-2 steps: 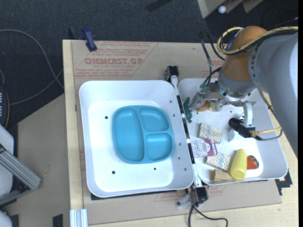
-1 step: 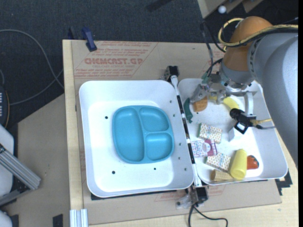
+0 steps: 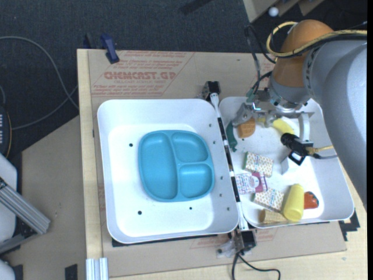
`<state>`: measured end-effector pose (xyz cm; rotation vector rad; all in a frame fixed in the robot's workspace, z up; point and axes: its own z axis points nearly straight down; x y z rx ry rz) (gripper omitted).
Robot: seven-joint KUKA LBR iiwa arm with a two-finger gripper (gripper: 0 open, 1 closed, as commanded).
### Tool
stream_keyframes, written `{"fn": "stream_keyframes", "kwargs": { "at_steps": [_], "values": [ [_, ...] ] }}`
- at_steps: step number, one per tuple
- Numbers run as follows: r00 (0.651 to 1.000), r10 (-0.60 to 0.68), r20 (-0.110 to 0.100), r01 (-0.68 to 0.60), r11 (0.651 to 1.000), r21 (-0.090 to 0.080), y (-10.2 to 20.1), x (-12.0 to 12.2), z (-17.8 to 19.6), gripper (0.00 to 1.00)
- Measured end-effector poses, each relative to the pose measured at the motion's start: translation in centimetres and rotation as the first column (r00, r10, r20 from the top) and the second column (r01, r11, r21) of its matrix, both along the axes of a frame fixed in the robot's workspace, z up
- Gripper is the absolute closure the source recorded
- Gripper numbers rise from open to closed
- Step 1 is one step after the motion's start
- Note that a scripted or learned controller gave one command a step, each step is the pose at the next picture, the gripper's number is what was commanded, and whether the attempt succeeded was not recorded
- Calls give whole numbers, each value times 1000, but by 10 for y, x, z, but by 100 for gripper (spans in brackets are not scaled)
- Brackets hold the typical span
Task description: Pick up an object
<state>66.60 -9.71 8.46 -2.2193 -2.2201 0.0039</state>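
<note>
Orange-brown item (image 3: 247, 128) lies under the tool (image 3: 263, 111) in right bin (image 3: 335, 206); grip state unreadable. Best to descend squarely, avoiding the yellow piece (image 3: 282, 126).

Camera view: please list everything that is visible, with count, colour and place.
Bins: two, white, side by side on the bench.
Divided plate: one, light blue, in the left-hand bin.
Patterned packets: about three, pale with coloured print, middle of the right-hand bin.
Yellow object: one, near edge of the right-hand bin, beside a red piece.
Orange-brown object: one, far part of the right-hand bin.
Arm: grey with orange band, above the right-hand bin.
Gripper: one, low over that bin's far part.
</note>
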Motion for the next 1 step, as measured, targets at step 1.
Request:
{"fn": "stream_keyframes", "kwargs": {
  "at_steps": [1],
  "values": [
    [1000, 1, 3, -1, 1000, -1, 0, 1, 11, 100]
  ]
}}
